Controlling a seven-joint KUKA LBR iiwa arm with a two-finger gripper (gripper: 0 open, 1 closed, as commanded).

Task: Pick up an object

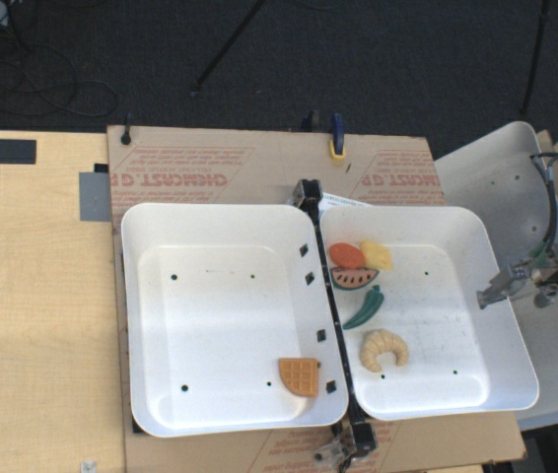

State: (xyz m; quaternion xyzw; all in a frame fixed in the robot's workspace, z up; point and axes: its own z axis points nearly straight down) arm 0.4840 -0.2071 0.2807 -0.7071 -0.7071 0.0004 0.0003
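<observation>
Lying nearest the camera, a waffle [299, 375] sat in the left bin [161, 313], tight by the divider. Across it in the right bin [456, 363] lay a croissant [383, 349], then a green pepper [366, 307], a watermelon slice [354, 278], a tomato [346, 255] and a yellow piece [378, 255] — bunched together, probably just dropped loose. The gripper [504, 286] hung over that bin's right rim, holding nothing — whether open or closed, I cannot tell.

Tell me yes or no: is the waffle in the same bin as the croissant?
No, the waffle lies in the left bin, while the croissant lies in the right bin.
</observation>
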